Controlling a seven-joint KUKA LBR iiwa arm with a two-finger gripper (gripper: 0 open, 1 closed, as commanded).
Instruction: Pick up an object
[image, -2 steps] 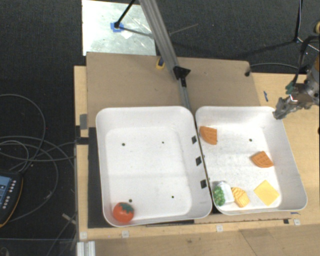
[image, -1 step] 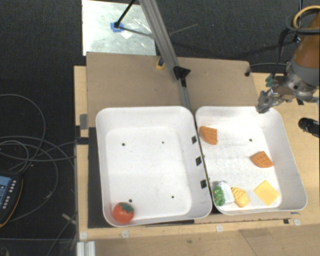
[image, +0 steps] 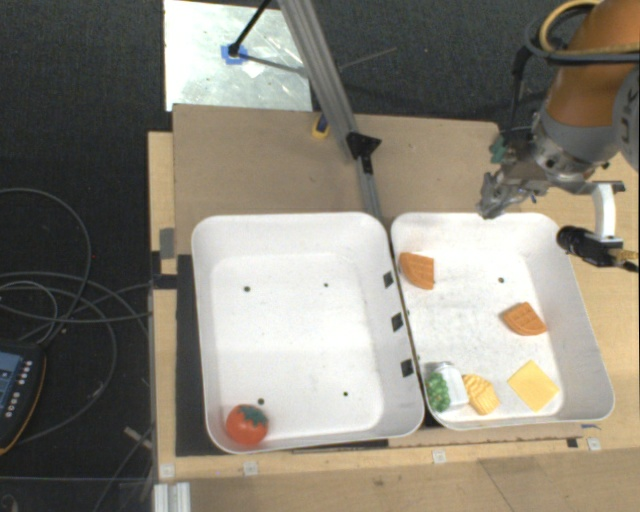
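Left bin (image: 215, 300) has a tomato (image: 246, 424) in its near corner. Right bin (image: 580, 300): bread piece (image: 418, 270) far left, another (image: 523, 319) right, cheese (image: 533, 385), packet (image: 445, 387) and wedge (image: 481, 393) along the near edge.

Right bin: orange wedges (image: 418, 270) at 10 o'clock and (image: 523, 319) at 3 o'clock; yellow square (image: 532, 385) at 5. Left bin: tomato (image: 246, 425) at 7.

A robotics lab — loose cables (image: 60, 290) on dark carpet left of the bench (image: 260, 160), a tripod leg (image: 330, 80) crossing it.
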